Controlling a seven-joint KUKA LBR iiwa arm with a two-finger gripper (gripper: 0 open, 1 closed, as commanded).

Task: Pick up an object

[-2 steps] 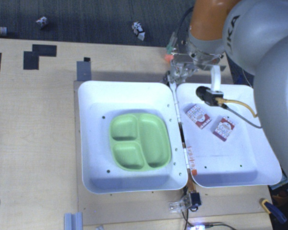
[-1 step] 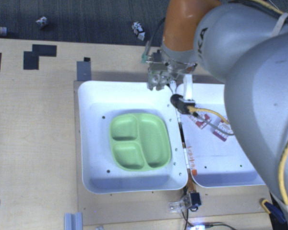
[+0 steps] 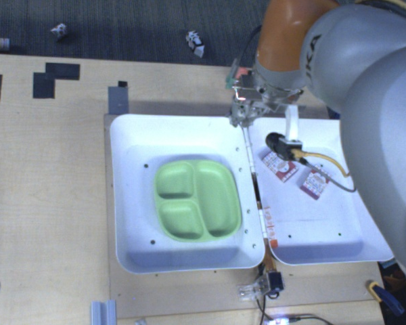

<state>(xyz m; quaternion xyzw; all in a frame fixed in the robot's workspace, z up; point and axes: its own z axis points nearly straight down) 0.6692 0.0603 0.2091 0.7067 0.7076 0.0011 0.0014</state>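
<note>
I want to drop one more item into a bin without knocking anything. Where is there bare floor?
Left bin: the green divided tray fills the middle; free strips run along its left wall and front edge.
Right bin: the front floor, below the two small packets, is bare. Its back corner is crowded by the tool, arm and cable.

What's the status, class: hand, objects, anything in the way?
Hand at the bins' shared top edge, grip unclear. Green tray in left bin; two packets in right bin. Nothing blocking.
</note>
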